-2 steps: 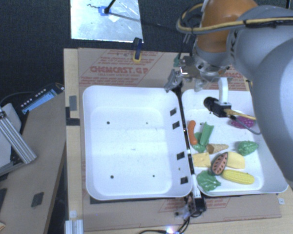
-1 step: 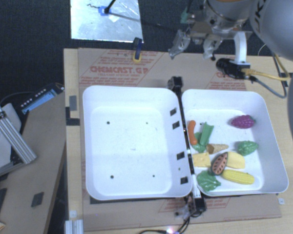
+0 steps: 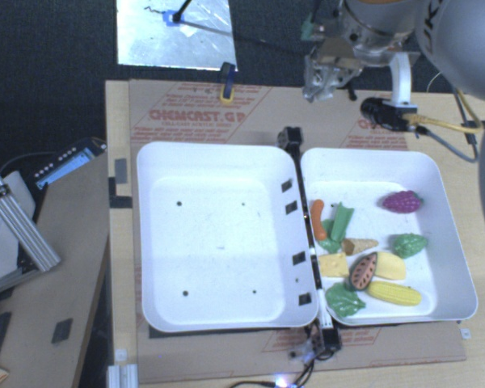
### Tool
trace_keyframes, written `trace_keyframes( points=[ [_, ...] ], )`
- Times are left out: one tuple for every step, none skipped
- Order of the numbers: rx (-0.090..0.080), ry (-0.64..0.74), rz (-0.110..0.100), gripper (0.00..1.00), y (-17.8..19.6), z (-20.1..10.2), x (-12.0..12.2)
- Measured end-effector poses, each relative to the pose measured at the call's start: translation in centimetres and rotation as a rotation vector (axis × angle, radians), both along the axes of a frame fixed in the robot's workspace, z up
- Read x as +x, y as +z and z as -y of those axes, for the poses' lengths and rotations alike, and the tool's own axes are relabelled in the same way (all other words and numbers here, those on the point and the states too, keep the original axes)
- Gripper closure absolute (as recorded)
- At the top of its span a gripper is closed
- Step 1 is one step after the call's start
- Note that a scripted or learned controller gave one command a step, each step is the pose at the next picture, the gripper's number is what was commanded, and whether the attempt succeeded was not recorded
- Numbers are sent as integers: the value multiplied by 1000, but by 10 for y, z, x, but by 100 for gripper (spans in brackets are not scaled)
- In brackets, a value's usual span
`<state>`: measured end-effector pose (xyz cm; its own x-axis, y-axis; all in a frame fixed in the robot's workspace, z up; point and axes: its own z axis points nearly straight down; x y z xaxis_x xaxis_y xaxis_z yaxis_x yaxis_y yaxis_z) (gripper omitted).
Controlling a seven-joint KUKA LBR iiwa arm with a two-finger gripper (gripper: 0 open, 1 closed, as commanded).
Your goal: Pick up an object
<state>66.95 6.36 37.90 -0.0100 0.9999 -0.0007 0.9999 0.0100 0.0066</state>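
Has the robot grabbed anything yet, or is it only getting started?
Only getting started, it seems. Nothing looks picked: the toy foods, such as the purple grapes, the corn cob and the carrot, all lie in the right bin. The gripper hangs above the bench behind the bins, with nothing seen in it. Descending, grasping and lifting remain.

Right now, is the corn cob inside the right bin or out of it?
Inside. The corn cob lies flat on the right bin floor, near its front wall, beside other toy foods.
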Motion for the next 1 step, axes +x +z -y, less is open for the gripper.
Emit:
trace_keyframes(
  points=[
    [1,-4,-2,100,30,-30,-1]
  ],
)
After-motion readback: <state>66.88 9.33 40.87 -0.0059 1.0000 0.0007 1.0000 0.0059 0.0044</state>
